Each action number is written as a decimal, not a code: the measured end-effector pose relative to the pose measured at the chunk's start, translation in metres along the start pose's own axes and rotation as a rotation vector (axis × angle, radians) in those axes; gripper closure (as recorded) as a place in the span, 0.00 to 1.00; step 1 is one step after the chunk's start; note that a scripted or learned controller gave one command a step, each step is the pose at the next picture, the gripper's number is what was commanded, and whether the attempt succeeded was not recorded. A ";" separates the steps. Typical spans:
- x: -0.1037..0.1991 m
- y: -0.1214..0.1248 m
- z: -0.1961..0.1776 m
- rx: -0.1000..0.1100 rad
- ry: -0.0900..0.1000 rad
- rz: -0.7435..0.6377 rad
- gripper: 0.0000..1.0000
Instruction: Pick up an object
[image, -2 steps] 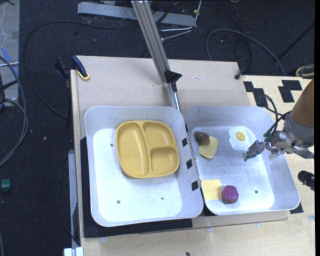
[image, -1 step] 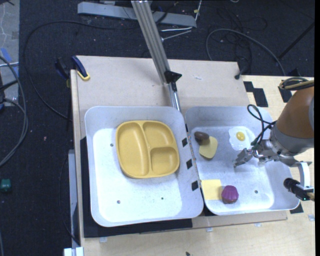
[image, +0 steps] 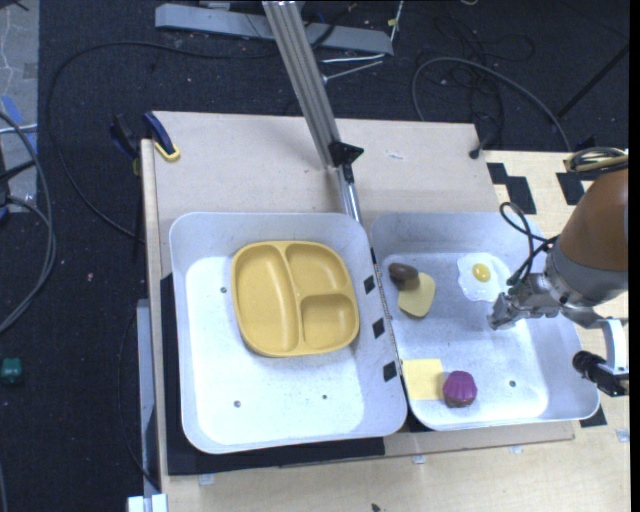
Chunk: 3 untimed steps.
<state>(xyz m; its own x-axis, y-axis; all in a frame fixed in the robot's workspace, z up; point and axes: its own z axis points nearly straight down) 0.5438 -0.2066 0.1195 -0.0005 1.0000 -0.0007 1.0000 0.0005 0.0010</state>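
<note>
In the right bin (image: 530, 400) lie a fried egg toy (image: 478, 274), a brown lump (image: 403, 272) touching a pale yellow wedge (image: 418, 296), a flat yellow square (image: 422, 379) and a purple lump (image: 459, 388). My gripper (image: 503, 312) hangs low over the bin's right half, just below and right of the egg toy, with nothing visible between its fingers. The grey arm with its orange band (image: 600, 225) reaches in from the right.
The left bin (image: 215, 400) holds a yellow divided plate (image: 296, 297). A slanted metal pole (image: 318, 100) runs down to the gap between the bins. Black tape marks and cables lie on the bench at the right.
</note>
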 end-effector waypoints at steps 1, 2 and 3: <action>0.002 0.000 -0.063 -0.003 -0.001 -0.002 1.00; 0.002 0.002 -0.107 -0.005 -0.002 -0.002 1.00; 0.056 0.003 -0.097 0.003 0.002 -0.007 1.00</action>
<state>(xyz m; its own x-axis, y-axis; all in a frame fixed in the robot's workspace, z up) 0.5465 -0.1502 0.2163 -0.0070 1.0000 0.0015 1.0000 0.0070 -0.0015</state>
